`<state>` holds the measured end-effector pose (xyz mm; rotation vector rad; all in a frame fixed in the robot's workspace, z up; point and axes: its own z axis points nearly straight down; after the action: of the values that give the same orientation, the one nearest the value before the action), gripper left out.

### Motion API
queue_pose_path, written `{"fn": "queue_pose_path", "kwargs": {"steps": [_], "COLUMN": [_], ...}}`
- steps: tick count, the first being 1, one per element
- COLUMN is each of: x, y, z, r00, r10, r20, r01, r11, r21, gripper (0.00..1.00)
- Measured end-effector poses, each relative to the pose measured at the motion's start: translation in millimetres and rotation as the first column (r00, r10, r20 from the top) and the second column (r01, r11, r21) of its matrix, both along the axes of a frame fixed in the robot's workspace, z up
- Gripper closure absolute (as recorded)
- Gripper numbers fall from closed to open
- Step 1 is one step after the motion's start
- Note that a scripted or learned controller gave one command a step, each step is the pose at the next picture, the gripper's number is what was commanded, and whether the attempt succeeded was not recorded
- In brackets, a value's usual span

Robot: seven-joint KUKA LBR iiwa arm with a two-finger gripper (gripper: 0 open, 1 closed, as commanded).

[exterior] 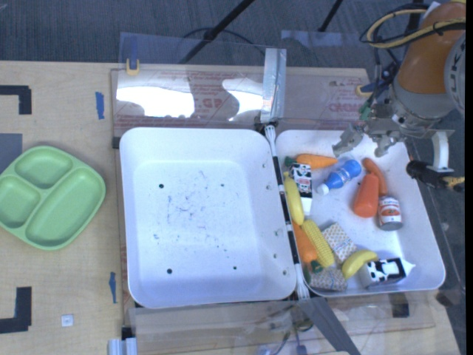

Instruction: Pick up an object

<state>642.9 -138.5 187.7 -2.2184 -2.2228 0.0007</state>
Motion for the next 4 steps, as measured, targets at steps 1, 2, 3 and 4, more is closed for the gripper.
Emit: {"fn": "queue_pose_path", "kwargs": {"steps": [1,2,3,4], "x": [-52.6,-33.1,-18.9,-17.8], "y": [-50.8,-72.4,-69.8,-70.9], "z": [-62.2,-98.2,-98.4,-88.9], "r00": [0.999,0.999,0.992,0.992], "r10": [0.049,0.034,-0.127,-0.126], "r20": [0.001,0.011,0.002,0.008], "r01": [-0.049,-0.034,0.127,0.126], "r11": [0.999,0.999,0.992,0.992], "r21": [-0.001,0.013,0.018,0.013], "gripper": [0.0,0.0,0.0,1.0]}}
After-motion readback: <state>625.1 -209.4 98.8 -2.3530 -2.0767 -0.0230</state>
